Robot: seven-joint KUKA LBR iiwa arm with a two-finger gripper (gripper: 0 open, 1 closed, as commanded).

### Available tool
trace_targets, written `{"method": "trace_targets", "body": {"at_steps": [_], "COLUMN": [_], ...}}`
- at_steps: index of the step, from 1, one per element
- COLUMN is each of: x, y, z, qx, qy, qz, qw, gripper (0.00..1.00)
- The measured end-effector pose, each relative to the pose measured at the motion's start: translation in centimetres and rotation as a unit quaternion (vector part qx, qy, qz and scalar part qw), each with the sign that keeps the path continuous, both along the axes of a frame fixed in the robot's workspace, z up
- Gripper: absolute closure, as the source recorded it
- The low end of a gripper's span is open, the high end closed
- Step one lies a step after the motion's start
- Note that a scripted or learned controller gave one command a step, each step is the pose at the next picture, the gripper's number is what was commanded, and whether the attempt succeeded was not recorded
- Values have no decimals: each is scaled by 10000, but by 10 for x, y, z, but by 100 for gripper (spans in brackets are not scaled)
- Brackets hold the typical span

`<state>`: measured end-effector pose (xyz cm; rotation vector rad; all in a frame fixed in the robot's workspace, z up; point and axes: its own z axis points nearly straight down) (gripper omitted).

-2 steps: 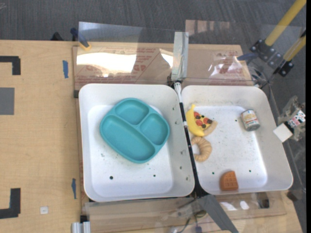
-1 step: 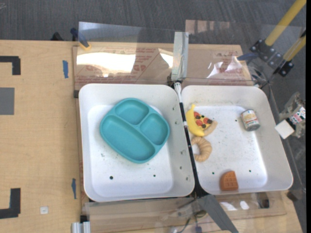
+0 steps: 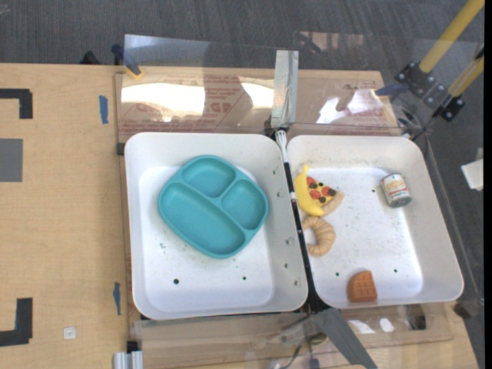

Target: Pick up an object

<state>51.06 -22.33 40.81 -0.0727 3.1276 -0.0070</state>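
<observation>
The right bin (image 3: 430, 206) holds a yellow pizza-slice toy (image 3: 315, 193) against its left wall. Just below the slice lies a tan croissant (image 3: 322, 236). A small tin can (image 3: 396, 190) lies on its side near the bin's upper right. An orange waffle-like piece (image 3: 362, 286) sits near the front wall. In the left bin (image 3: 146, 244) rests a teal divided plate (image 3: 213, 205) with three compartments, nothing in them.
A clear plastic wall (image 3: 231, 98) with a metal post (image 3: 284, 91) stands behind both bins. Yellow poles with black clamps (image 3: 438, 60) lean at the upper right. Wooden bench top (image 3: 54, 206) spreads to the left.
</observation>
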Motion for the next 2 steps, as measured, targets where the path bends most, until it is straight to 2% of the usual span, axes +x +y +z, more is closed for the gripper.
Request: {"method": "trace_targets", "body": {"at_steps": [1,2], "x": [-19,-18], "y": [0,0], "z": [30,67], "qx": [25,43], "qy": [9,3], "qz": [-2065,-3857], "qw": [9784,9226], "gripper": [100,100]}}
